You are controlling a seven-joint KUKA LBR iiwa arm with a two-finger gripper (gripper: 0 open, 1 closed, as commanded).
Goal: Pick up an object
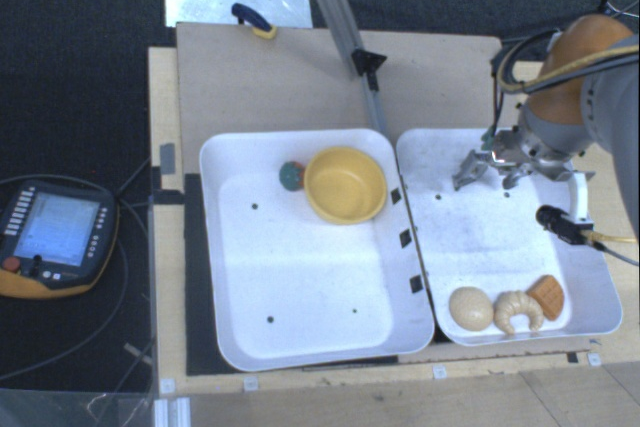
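Observation:
My gripper hangs over the back part of the right bin. It is open, its fingers spread, with only bare bin floor under them. At the near end of that bin lie a pale round bun, a croissant and an orange-brown waffle piece, side by side and well in front of the gripper. In the left bin a yellow bowl stands upright at the back right, with a small green ball touching its left side.
A grey pole slants down to a black clamp at the bench's back edge. A blue and yellow clamp lies at the back left. A teach pendant sits on the floor at left. A black connector hangs by the wrist.

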